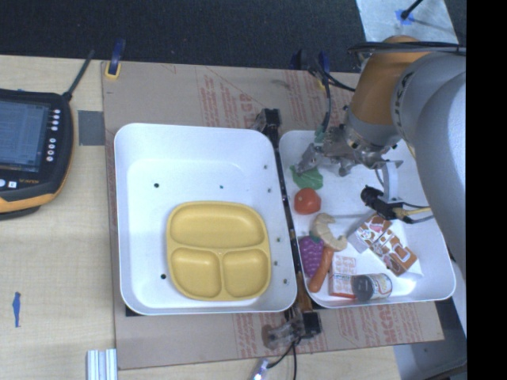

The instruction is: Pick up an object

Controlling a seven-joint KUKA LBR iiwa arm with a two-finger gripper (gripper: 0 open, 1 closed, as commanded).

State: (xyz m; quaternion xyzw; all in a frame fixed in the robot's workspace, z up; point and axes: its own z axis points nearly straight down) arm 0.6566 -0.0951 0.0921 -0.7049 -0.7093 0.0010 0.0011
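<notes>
My gripper [326,161] hangs over the far end of the right bin [440,285], under the grey arm with its orange band. Just to its front left lies a green toy [310,177], close to the gripper or touching it; I cannot tell which. Nearer the camera lie a red tomato [307,201], a beige bread piece [325,229], purple grapes [311,252], an orange carrot [319,271], a small red and white box [341,284], a dark-topped can [369,286] and a red and white snack packet [385,244]. Nothing shows held in the gripper.
The left bin [139,165] holds a yellow divided plate [219,249]. An orange-edged tablet [32,149] lies at the bench's left. The ridge between the bins [282,204] runs just left of the green toy and tomato.
</notes>
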